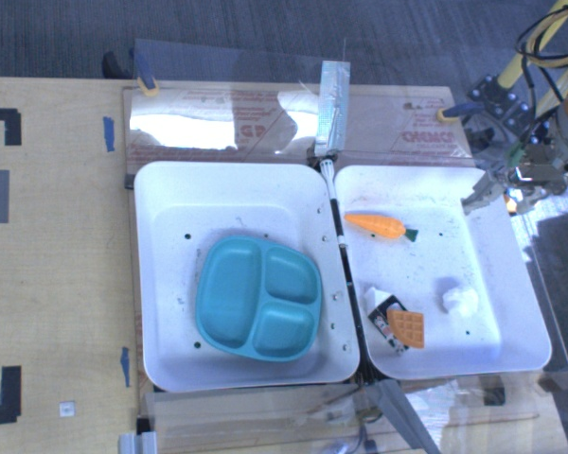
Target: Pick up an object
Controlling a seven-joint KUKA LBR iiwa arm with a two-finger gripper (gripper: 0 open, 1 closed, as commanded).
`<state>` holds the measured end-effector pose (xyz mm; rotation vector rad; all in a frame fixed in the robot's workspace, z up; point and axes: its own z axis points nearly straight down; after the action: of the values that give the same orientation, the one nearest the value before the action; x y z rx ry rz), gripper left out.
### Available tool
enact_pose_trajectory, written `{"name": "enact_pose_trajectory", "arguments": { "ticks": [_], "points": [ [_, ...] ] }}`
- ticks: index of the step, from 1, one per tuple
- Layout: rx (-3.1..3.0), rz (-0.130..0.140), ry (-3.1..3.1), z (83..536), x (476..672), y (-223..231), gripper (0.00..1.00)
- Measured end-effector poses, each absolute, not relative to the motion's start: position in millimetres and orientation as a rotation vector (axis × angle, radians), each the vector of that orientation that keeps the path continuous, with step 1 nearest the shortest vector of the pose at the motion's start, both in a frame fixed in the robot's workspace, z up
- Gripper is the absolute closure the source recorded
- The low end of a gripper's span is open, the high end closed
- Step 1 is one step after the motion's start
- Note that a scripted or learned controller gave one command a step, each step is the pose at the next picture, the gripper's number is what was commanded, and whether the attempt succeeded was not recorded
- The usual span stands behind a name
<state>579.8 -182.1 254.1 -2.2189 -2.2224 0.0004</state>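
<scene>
Two shallow white bins sit side by side on a wooden bench, seen from above at a slant. The left bin (161, 253), filling the centre-left of the frame, holds a teal divided plate (257, 297) lying flat near its middle.

The right bin (511, 339) carries the smaller items a grab would most likely aim at. A toy carrot (376, 225) lies on its side in the bin's upper left. Lower down, near the dividing edge, a waffle piece (408, 327) touches a small black-and-white packet (383, 312). A white lump (460, 299), hard to identify, rests to their right, apart from them.

At the frame's upper right edge, the gripper (511, 185) hangs over the right bin's far corner, among cables. Nothing sits between its fingers; how far they are parted cannot be told. It seems parked clear of the items, so picking has yet to begin.
</scene>
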Motion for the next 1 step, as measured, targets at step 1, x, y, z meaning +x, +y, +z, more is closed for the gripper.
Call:
{"name": "enact_pose_trajectory", "arguments": {
  "ticks": [1],
  "points": [
    [-2.114,0.008,-2.309,98.1,577.1,-120.9,0.0]
  ]
}}
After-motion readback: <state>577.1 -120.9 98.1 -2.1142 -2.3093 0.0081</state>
